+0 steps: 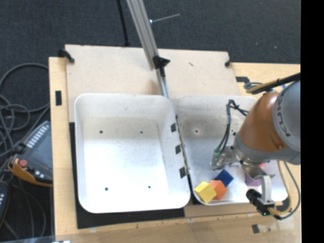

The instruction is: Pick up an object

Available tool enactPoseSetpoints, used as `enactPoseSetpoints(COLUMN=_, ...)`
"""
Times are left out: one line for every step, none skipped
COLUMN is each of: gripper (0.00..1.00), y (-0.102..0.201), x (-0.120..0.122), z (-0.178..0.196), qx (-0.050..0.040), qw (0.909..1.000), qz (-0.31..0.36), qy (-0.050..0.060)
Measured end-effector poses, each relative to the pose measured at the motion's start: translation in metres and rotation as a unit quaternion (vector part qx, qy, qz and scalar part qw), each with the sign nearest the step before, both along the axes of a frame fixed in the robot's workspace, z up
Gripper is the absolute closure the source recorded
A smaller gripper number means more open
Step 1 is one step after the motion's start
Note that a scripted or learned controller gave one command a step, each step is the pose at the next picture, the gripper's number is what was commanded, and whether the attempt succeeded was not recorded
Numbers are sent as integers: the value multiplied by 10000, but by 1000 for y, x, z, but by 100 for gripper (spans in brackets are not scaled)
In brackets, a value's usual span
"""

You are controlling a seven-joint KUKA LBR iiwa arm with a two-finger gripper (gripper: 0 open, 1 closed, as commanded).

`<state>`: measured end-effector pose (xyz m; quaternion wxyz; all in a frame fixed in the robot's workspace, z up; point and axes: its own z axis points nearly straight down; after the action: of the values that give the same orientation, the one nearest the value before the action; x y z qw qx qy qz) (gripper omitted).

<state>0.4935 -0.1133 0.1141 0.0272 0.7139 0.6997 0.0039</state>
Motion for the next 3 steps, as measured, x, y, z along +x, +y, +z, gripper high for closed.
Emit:
enactPoseSetpoints(gripper=100, y=10, x=12, z=6, qx=163, qw=9996, qz=113, qy=211)
enactPoseSetpoints(gripper=100, y=9, x=12, z=17, qx=161, qw=9996, qz=100, qy=201)
enactPoseSetpoints(gripper=100, y=4, x=23, z=103, qx=151, qw=9997, qz=116, qy=165)
